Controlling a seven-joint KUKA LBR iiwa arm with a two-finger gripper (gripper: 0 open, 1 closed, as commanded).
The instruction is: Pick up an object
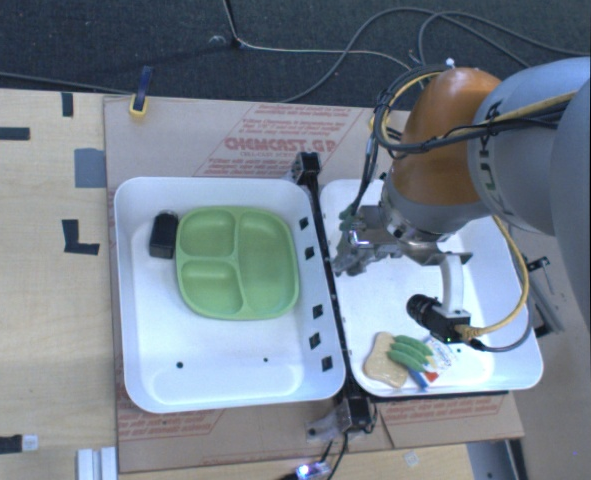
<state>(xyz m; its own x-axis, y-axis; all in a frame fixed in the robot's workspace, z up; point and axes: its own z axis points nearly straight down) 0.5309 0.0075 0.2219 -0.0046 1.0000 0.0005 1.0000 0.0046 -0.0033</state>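
My gripper (pixel 360 246) hangs low over the left part of the right bin (pixel 500 268), near the divider; I see nothing between its fingers. A small pile lies at the front of that bin: a tan flat piece (pixel 381 360) with a green pod-shaped toy (pixel 411 352) on it and a small blue and red item (pixel 427 376) beside it. In the left bin (pixel 140 298) rests a green divided plate (pixel 238 262), with a small black block (pixel 163 235) touching its left edge.
The arm's grey body and orange band (pixel 445 138) cover the back of the right bin. A black camera unit with a yellow cable (pixel 437 318) hangs just above the pile. Black clips run along the divider (pixel 320 268).
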